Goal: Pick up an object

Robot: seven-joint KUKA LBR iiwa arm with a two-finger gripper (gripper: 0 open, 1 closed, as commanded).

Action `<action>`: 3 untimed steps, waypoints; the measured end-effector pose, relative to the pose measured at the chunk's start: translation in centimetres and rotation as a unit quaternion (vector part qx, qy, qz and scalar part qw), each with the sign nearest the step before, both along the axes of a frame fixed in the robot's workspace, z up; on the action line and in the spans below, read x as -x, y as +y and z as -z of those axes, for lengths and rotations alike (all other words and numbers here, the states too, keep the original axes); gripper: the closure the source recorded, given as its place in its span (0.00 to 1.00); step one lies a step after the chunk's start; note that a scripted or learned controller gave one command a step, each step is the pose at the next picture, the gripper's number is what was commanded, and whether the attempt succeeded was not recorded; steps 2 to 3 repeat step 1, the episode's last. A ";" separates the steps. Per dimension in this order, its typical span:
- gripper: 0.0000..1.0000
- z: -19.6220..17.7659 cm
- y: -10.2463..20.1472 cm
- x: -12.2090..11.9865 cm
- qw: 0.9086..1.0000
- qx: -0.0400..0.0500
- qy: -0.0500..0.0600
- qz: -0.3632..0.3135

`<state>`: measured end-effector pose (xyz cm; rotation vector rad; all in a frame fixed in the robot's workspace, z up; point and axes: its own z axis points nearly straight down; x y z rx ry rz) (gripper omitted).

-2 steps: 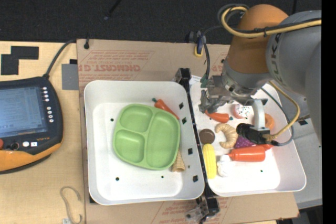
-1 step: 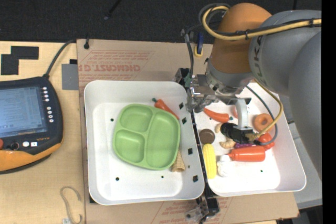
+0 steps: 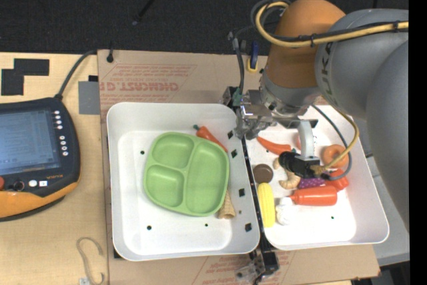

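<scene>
Nothing is picked up yet, as far as the view shows: every toy food lies in a bin and none is seen gripped, so the whole grasp and lift are left to do. The likeliest target, by my judgement, is the orange chilli [image 3: 275, 143], since it lies closest to the tool [image 3: 245, 122], just beside it toward the view's right and slightly nearer the camera, inside the right bin [image 3: 373, 223].

The tool hangs low over the far end of the wall shared by the two bins. Whether it is spread or pressed together I cannot tell, because the wrist hides that part.

Further from the tool on the same side, a brown disc [image 3: 263, 173] and a yellow corn cob [image 3: 265, 202] lie along the shared wall. Purple grapes [image 3: 311, 182] and a red sausage [image 3: 317, 196] sit beyond them, well apart from the tool.

On the tool's other side, a carrot [image 3: 210, 135] lies near it in the left bin [image 3: 127, 210], touching the rim of a green divided plate [image 3: 187, 173]. A wafer cone [image 3: 227, 205] rests at the plate's near corner.
</scene>
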<state>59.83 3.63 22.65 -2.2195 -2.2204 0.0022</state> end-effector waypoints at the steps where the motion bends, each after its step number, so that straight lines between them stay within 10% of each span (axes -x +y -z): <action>1: 1.00 0.9 -0.4 0.5 1.000 0.001 0.001 0.000; 3: 1.00 0.9 -0.4 0.5 1.000 0.001 0.001 0.000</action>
